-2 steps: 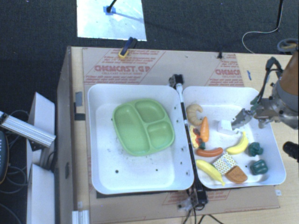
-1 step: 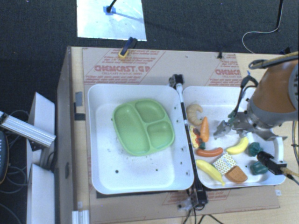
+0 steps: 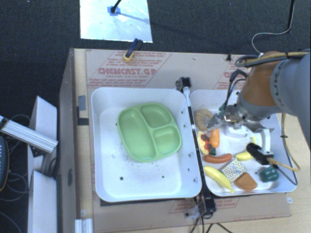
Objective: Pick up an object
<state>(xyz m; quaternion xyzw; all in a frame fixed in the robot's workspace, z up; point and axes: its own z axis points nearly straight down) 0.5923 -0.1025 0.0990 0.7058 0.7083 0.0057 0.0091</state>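
Reaching stage, by the look of it: gripper (image 3: 217, 122) low over the right bin (image 3: 284, 194), just above the orange carrot (image 3: 215, 138), with nothing visibly held and finger spread impossible to tell. Next calls for a straight descent onto the carrot. Crowded by sausage (image 3: 218, 158), banana (image 3: 218, 177) and the divider; green tray (image 3: 148, 131) well apart in the left bin (image 3: 109, 178).

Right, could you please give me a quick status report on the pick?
Pincer low over right bin, near carrot; grip unclear. Nothing seen held. Toy food crowded: sausage, banana. Green tray in left bin.
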